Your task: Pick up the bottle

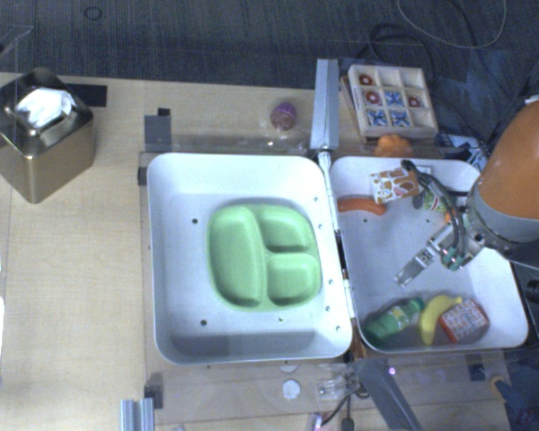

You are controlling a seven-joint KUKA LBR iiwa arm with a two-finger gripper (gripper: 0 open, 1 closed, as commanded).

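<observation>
A pale wooden bench (pixel 72 285) is seen from above, with dark carpet behind it. Two shallow white bins are set side by side on the bench. In the left bin (pixel 171 330) a green tray (pixel 264 255) with three hollows is laid. The right bin (pixel 377 250) is where the arm is at work.

The gripper (pixel 411 271) is held low in the right bin, over bare white floor. Its thin fingers are pointed down and to the left. They look close together, and nothing is seen between them, so nothing is held.

The bottle (pixel 393 321) is not picked up yet. It is lying on its side just below the gripper and a little to the left, at the near wall of the bin. It is green, with a darker band round the middle, and it looks small and round. A yellow banana (pixel 437 316) is lying right beside it, touching or almost touching, and a red box (pixel 463 321) is next to that.

Above the gripper, a small printed card (pixel 394 185) and an orange strip (pixel 363 206) are seen.

Most of the job is judged to be left. The gripper must be brought down over the bottle, closed on it, and then lifted.
</observation>
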